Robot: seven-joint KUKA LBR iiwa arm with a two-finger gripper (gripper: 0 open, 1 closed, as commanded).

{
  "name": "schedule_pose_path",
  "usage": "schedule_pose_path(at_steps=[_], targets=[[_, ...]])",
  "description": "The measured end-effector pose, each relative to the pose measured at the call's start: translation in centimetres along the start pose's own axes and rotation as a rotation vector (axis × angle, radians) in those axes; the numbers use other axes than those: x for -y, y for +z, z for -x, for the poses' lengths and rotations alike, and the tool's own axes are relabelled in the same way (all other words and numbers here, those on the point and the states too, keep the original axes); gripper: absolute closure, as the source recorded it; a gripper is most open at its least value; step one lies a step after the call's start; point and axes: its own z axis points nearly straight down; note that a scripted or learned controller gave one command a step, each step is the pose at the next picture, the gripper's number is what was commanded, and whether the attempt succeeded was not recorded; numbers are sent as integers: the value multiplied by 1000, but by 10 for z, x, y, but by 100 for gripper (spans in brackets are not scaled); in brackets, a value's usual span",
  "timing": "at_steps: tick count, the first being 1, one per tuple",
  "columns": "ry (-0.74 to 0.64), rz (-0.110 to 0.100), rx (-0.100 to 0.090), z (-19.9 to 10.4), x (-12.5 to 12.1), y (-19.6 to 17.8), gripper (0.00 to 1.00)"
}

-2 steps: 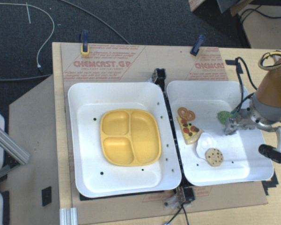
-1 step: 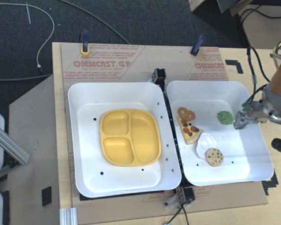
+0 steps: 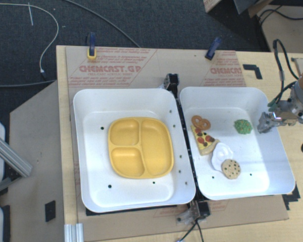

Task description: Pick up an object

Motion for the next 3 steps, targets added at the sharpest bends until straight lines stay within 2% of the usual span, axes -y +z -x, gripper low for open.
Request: schedule_pose_path(at_steps=[1,2,3], targets=[[0,1,1,0,-2,-42,100],[-3,-6,-4,-53,7,-50,100],[-1,-6,-4,-103,4,-45,100]])
